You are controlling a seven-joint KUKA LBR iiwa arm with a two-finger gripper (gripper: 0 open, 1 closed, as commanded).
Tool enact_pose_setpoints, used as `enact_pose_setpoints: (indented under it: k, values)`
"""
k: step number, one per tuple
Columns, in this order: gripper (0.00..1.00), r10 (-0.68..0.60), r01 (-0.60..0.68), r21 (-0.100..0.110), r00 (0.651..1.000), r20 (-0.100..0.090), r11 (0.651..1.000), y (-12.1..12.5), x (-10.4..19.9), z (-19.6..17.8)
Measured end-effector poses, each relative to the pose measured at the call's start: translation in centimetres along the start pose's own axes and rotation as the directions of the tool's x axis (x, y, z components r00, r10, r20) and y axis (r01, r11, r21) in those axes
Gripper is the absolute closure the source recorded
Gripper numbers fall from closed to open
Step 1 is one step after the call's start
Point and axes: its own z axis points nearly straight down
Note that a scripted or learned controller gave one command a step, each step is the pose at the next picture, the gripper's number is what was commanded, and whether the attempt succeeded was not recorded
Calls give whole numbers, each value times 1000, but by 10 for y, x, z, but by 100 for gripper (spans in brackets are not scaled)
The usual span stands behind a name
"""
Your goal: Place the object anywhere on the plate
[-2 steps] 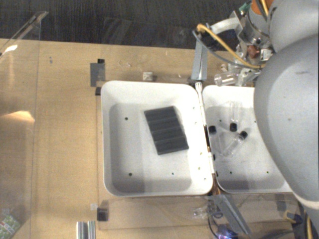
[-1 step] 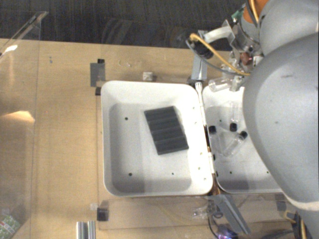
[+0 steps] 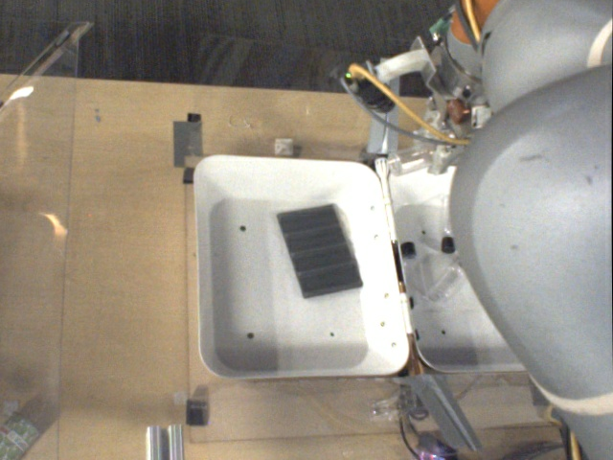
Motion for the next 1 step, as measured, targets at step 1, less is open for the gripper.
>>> enact_pose_setpoints:
  k: [1]
  values:
    - [100,-81,81,0,997,2,997,-58,-11,101]
